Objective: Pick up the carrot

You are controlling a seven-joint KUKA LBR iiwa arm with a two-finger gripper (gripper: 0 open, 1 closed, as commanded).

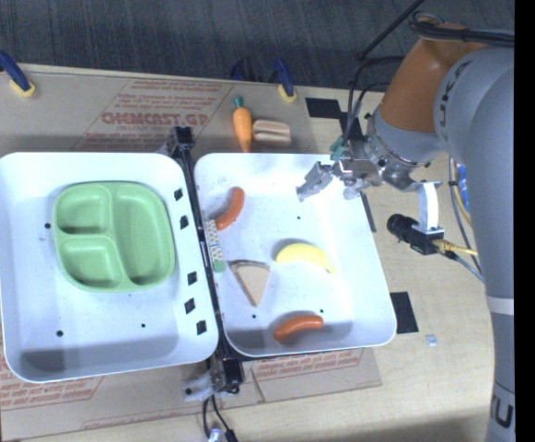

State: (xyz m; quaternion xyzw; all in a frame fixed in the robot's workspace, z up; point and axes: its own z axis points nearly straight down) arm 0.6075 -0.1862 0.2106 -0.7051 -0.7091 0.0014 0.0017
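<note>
Orange carrot [241,127] lies on the worktop [157,109], outside the bins.
It sits well left of the claw [327,180] and beyond it, beside a bun [272,133]. Claw hangs released and bare over the right bin [368,284]; reaching seems in hand, so next it must clear the rim.

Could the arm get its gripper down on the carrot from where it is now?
Probably yes. The carrot lies outside the bins on the cardboard behind the right bin, beside a small sandwich-like item. The gripper hangs over that bin's far corner, nothing between them, though the neighbouring item could crowd the grasp.
</note>
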